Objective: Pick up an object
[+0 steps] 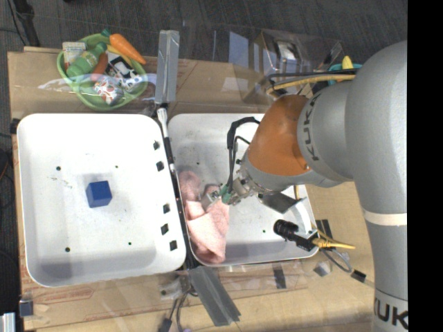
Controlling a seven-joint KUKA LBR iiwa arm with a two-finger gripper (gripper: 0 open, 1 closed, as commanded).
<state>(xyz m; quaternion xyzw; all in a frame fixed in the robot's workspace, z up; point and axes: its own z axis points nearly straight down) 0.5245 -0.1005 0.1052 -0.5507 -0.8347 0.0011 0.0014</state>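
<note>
Arm: grey with orange band, reaching from the right down into the right bin (208, 126).
Gripper (220, 196): low over the pink cloth (206, 221), at its upper edge; whether it is clenched or released cannot be told.
Pink cloth: crumpled along the left wall of the right bin.
Blue cube (99, 193): alone in the left bin (41, 137).
Green bowl (104, 66): behind the left bin, full of small items.

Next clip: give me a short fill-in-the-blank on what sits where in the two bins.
1. The blue cube lies in the ____ bin.
2. The pink cloth lies in the ____ bin.
3. The gripper hangs over the ____ cloth.
4. The green bowl of toys sits ____ the bins.

Missing words: left; right; pink; outside
</note>
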